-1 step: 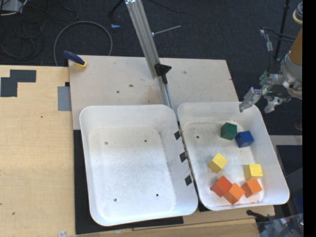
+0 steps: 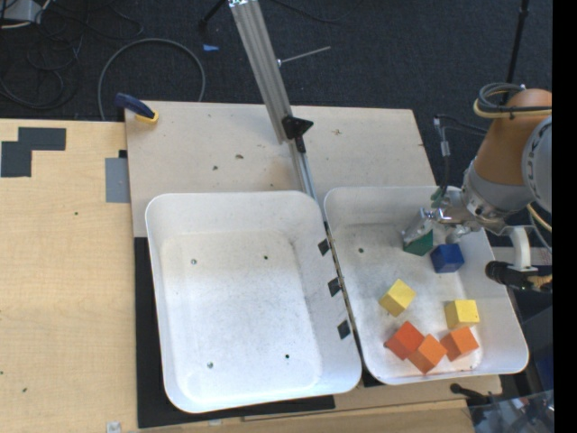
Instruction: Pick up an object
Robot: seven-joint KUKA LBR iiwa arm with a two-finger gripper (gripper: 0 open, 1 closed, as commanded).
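Green block in right bin, directly at the jaws tips, blue cube just beside, grip state hard to tell

An aluminium rail slants over the wooden bench, near a blue-handled clamp.

This is a robotics lab. A plywood bench bears two shallow white bins side by side, and an aluminium extrusion mast rises from a bracket at the bench's middle. Loose cables coil on the dark carpet behind. Coloured test blocks (yellow, orange, blue) lie in the right bin beneath the grey-and-orange arm.
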